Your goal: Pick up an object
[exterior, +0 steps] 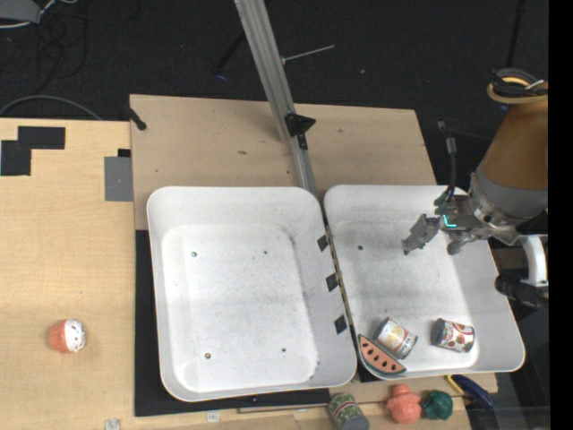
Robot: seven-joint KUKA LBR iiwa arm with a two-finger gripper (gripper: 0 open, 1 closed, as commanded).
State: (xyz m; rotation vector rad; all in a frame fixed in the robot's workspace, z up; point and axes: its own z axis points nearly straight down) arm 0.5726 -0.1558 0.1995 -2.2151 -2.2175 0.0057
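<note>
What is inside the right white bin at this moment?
The right bin holds a tin can, a second can near its front edge, and a watermelon slice toy on its front corner. The gripper hangs above it, covering a bit of the floor.

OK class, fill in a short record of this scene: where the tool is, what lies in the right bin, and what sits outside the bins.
tool: above right bin, upper part
right bin contents: watermelon slice, can, red-and-white can
outside, left bench: round orange toy
outside, front edge: pink toy, green toy
</note>
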